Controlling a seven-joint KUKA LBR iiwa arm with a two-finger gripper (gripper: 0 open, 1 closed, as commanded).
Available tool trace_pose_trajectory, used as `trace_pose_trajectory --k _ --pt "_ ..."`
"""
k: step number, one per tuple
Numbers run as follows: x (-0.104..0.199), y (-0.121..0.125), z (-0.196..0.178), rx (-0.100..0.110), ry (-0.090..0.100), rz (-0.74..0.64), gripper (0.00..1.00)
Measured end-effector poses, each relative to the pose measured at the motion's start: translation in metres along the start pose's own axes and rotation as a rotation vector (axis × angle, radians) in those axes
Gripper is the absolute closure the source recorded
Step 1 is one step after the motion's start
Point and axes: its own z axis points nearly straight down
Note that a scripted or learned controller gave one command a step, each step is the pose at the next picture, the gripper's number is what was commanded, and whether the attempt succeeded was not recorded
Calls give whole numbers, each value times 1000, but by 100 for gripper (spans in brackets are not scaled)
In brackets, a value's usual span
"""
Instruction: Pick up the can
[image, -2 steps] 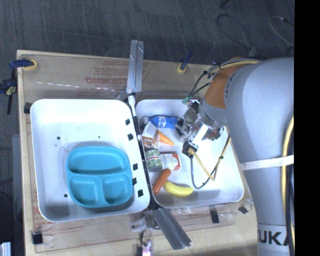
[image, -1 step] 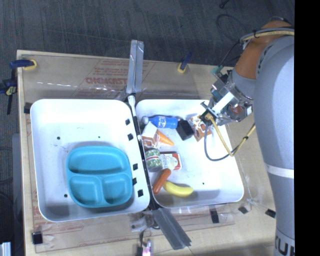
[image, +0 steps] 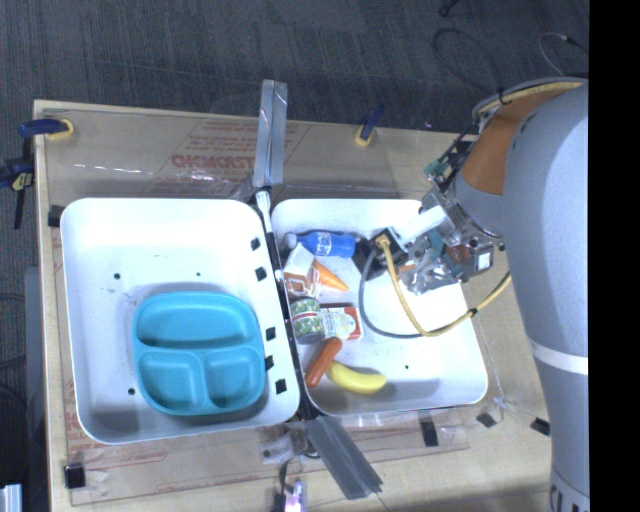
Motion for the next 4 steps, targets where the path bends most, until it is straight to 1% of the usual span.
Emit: trace_pose_trajectory --k 1,2,3,4 --pt "-55 -52 1 -3 2 -58 100" --pt "-54 -95 52 -4 2 -66 100" --pt "-38 -23 20 -3 4 -36 100" --pt "-20 -82 40 -2 2 53 100"
